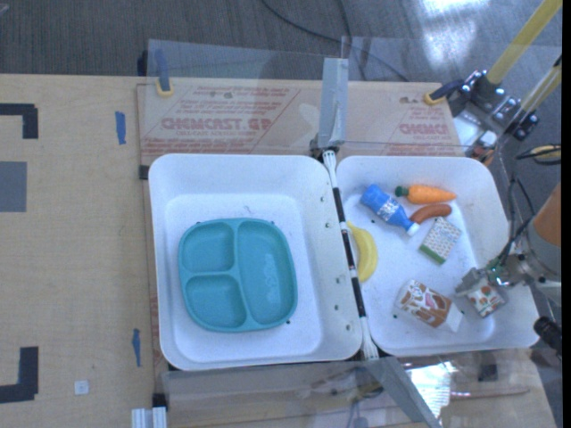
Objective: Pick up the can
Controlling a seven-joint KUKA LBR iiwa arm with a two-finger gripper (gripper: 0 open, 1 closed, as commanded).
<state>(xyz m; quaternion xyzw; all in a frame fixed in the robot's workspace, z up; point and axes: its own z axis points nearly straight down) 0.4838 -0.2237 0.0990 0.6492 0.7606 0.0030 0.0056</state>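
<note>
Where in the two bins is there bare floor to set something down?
Left white bin: only a rim of bare floor around the teal divided plate. Right white bin: bare floor between the yellow banana and the checkered packet, and along the near wall. Crowded at the far end and round the claw.

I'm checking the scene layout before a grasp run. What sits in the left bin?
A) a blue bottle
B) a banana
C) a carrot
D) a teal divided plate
D: the teal divided plate lies alone in the left bin, while the carrot and blue bottle lie in the right bin.
</note>
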